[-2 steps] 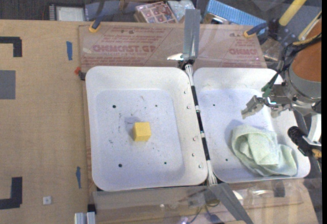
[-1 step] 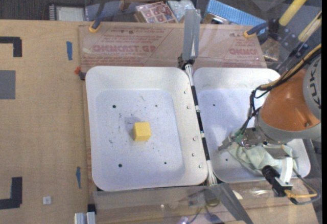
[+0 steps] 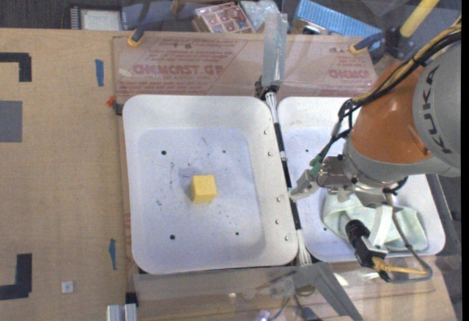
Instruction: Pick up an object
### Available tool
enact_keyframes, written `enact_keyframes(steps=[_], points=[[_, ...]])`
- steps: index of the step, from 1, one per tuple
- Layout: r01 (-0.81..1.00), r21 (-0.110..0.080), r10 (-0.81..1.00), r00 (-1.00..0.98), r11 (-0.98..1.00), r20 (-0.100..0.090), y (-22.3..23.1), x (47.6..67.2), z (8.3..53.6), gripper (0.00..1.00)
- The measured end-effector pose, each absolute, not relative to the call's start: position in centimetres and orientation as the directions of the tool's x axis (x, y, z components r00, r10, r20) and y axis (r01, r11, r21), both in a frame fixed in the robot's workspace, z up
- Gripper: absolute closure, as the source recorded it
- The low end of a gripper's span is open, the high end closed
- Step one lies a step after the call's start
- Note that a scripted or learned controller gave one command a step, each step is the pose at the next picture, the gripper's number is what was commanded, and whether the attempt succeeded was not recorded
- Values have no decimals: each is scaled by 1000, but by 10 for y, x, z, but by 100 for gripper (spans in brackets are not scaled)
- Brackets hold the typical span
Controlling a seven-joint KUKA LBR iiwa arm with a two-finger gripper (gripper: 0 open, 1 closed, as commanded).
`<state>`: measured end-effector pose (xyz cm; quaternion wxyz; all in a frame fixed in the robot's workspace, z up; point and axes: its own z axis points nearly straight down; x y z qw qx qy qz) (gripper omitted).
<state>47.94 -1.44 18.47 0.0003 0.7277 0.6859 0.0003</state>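
Looking down at a slant on my wooden worktop (image 3: 58, 187), I see two shallow white bins side by side. The left bin (image 3: 146, 122) fills the centre of the view. The right bin (image 3: 308, 118) sits at about three o'clock, its near edge just beside the left bin's.

A small yellow cube (image 3: 204, 188) lies alone on the floor of the left bin, close to that bin's middle and slightly toward six o'clock. Nothing touches it. Faint dark scuffs and a few small dots mark the bin floor around it.

The arm (image 3: 392, 129), grey with an orange band, comes in from three o'clock and hangs over the right bin. The claw (image 3: 364, 218) is low over that bin's lower half, toward four o'clock in the view, well apart from the cube. It sits right at a crumpled pale green cloth (image 3: 410, 228) lying in the right bin. The wrist body and cables cover the tips, so I cannot tell how the claw is set, or whether it grips the cloth.

Boxes, papers and cables clutter the area beyond the bins at twelve o'clock.
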Motion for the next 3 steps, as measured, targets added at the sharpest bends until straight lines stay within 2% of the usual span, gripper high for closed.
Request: enact_keyframes(steps=[1, 2, 3], points=[[915, 3, 915, -404, 404, -3, -85, 520, 185, 0], [775, 1, 775, -632, 632, 0, -104, 479, 125, 0], [786, 1, 786, -619, 619, 1, -112, 479, 112, 0]])
